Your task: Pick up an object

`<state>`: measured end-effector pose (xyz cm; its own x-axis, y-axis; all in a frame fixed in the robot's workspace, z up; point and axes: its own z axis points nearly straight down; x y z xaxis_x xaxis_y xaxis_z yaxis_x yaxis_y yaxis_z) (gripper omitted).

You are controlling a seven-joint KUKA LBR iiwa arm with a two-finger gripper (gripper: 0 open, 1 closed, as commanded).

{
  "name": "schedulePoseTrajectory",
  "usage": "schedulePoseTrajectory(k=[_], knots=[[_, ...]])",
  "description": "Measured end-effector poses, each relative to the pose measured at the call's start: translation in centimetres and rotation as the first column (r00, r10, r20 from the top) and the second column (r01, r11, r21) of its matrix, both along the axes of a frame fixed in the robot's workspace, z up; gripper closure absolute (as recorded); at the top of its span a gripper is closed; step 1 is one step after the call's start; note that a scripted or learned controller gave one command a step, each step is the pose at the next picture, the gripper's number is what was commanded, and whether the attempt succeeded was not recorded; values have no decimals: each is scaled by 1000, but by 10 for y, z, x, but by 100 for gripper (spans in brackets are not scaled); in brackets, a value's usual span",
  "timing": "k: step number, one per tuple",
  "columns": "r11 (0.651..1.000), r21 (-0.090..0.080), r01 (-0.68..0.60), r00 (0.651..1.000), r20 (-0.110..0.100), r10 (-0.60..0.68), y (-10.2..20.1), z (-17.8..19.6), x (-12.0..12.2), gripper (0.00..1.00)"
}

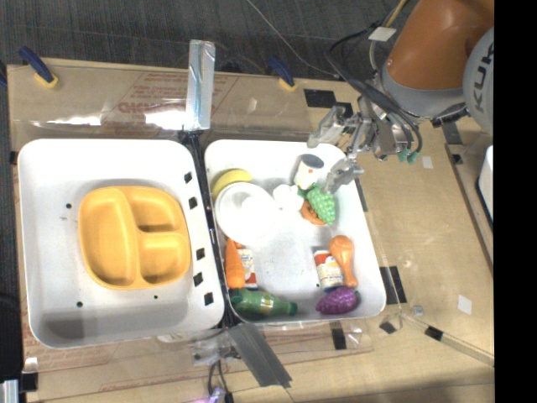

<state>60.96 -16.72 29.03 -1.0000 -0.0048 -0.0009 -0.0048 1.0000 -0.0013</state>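
I see the nearest candidate, a green knobbly toy [322, 205] lying over something orange, in the right bin [369, 250] near its upper right corner. The claw [340, 152] sits just above and beside it at the bin's top rim, arm coming in from the upper right with the orange band [436, 32] behind; I can't tell whether the claw is open or closed, too much cable and bracket clutter there, and I see nothing held in it. Just left of the green toy: a small white cup-like piece [308, 171], then a white bowl [246, 211] with a yellow item [231, 179] touching its upper left edge. Lower in the same bin: an orange carrot-shaped toy [342, 257] touching a small red-labelled bottle [328, 269], purple grapes [337, 301] in the lower right corner, a green bottle [263, 304] along the bottom wall, another orange piece [237, 264] against the left wall. Left bin [42, 175] holds a yellow divided tray [134, 235], well apart from the claw.
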Motion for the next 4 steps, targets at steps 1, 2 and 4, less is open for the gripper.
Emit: schedulePoseTrajectory(k=[1, 2, 4], knots=[[998, 6, -63, 998, -11, 63, -20, -166, -13, 0], [1000, 2, 30, 1000, 0, -30, -42, -190, -70, 0], [998, 0, 62, 998, 5, -61, -44, -196, -92, 0]])
